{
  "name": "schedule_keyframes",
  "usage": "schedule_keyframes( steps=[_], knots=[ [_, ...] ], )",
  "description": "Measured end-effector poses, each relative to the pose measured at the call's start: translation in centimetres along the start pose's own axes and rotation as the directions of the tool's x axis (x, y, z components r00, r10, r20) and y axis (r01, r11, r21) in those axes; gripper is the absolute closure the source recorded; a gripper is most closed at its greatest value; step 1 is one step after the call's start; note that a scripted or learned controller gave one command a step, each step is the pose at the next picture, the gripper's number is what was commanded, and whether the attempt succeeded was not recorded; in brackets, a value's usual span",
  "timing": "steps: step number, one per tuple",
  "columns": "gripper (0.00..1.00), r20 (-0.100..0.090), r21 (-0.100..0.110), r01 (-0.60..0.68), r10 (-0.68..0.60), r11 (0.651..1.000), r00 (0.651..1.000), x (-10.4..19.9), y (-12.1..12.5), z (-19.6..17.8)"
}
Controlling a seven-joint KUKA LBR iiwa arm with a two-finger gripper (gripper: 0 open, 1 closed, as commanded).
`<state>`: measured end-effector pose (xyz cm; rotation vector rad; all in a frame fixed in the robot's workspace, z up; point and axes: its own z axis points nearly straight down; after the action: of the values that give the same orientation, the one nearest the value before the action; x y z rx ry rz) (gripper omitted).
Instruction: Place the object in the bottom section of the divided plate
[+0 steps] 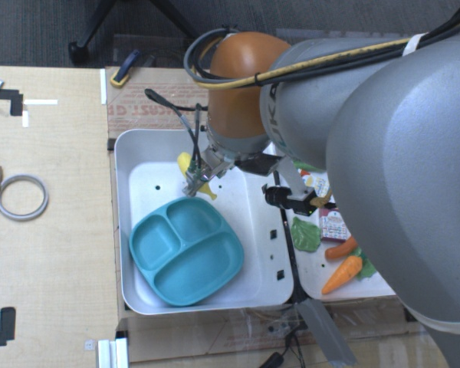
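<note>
Teal divided plate (188,250) sits in the left bin (130,167); just above it, mid-frame, the end effector (199,176) meets a yellow object (186,162). Whether it grips cannot be told; plate's bottom section awaits.

A teal divided plate (187,251) is seen lying flat on the floor of the left white bin (138,297), turned at a slant. It is split into three sections: two smaller ones toward 10 and 12 o'clock and one long one toward 5 o'clock. A small yellow object (187,165), partly hidden, is seen just beyond the plate's rim at 12 o'clock, near the bin's far wall.
</note>
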<state>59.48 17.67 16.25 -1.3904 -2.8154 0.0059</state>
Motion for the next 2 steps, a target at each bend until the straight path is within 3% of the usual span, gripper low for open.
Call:
schedule_keyframes(
  steps=[1, 2],
  knots=[
    [1.0, -0.001, 0.002, 0.102, -0.102, 0.995, 0.995, 8.08, -4.27, -4.12],
    [0.0, -0.001, 0.003, 0.102, -0.102, 0.995, 0.995, 8.07, -4.28, -4.12]
  ],
)
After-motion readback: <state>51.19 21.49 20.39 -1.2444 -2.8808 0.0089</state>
